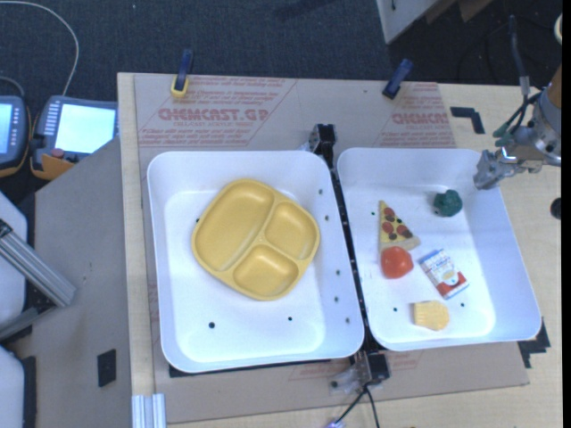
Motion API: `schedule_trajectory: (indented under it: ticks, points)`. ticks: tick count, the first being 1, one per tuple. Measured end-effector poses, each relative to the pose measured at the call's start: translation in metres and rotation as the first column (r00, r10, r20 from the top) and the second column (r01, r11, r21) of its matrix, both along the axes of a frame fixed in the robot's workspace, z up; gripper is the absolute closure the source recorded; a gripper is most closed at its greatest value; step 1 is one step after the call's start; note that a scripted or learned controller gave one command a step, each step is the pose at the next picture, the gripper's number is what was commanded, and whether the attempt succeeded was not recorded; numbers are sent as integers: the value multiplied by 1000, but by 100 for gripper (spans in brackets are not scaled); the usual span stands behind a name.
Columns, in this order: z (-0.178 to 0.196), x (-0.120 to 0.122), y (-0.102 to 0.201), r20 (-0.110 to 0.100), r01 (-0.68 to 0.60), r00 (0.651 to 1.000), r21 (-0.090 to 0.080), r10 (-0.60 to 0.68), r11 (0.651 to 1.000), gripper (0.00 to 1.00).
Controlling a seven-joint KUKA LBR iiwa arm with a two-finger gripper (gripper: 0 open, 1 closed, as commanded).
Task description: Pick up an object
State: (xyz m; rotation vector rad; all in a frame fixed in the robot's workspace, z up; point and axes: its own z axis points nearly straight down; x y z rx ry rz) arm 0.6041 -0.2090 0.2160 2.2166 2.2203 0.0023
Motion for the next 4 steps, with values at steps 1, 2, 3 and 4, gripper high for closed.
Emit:
schedule_trajectory:
  ticks: [1,2,3,4]
  points:
    - [-7,7,47,-5,-2,1000,3,2,1000,100]
    - [4,13,93,-2,-3,1000,2,3,1000,100]
    - [7,21,137,-2,-2,1000,2,2,1000,100]
    - [9,26,200,-2,-3,1000,2,3,1000,100]
